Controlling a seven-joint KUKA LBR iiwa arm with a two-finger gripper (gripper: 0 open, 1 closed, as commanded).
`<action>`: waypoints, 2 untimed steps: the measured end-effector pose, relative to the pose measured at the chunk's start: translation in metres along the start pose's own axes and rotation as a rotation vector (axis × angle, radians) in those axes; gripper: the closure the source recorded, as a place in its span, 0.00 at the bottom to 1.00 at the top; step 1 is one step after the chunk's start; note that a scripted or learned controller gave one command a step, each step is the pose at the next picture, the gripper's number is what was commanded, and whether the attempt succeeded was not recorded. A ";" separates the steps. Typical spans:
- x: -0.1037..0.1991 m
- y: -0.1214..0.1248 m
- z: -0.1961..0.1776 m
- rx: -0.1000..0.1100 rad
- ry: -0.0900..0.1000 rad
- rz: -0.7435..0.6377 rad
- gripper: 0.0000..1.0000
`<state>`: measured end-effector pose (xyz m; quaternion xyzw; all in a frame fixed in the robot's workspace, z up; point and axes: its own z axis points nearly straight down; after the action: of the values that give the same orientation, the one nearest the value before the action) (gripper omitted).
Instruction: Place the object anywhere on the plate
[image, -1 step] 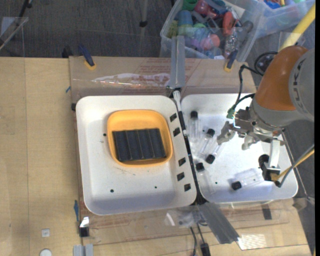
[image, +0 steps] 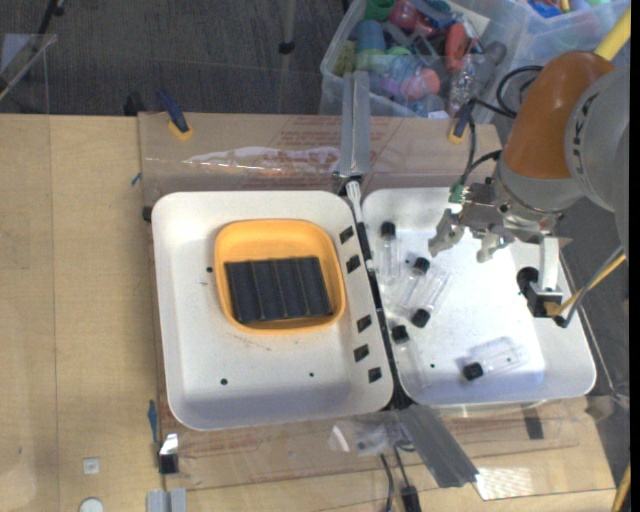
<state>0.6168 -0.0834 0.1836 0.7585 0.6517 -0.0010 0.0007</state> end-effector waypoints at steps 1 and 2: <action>0.030 0.036 -0.005 -0.001 0.000 -0.090 1.00; 0.053 0.043 0.000 -0.003 0.001 -0.360 1.00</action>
<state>0.6672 -0.0371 0.1839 0.6296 0.7769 0.0003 0.0015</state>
